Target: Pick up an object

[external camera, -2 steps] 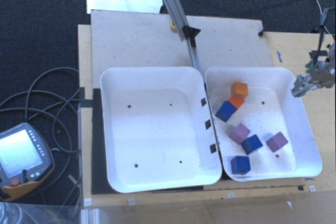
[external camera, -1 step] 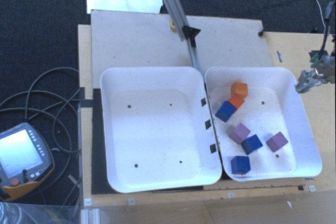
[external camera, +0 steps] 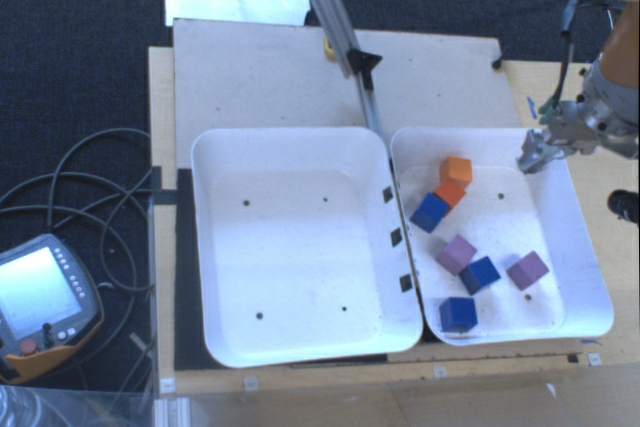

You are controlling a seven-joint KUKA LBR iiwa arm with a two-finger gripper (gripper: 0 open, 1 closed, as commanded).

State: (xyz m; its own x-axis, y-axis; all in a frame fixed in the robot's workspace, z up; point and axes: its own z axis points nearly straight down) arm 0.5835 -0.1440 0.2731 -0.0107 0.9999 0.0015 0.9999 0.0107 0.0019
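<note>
**Small cubes, easy grabs, if it lines up**

Everything worth picking sits in the right bin [external camera: 590, 255]. Count: three blue cubes [external camera: 430, 212], two purple cubes [external camera: 457, 253] and two orange cubes [external camera: 457, 170], seven in all. They look light, rigid and not fragile, so my guess is a squeeze across two flat opposite faces works fine. The purple one [external camera: 527, 269] nearest that bin's right wall stands apart, the easiest target. The gripper [external camera: 530, 158] hangs over the bin's upper right rim; can't tell whether the fingers are wide or narrow.
</note>
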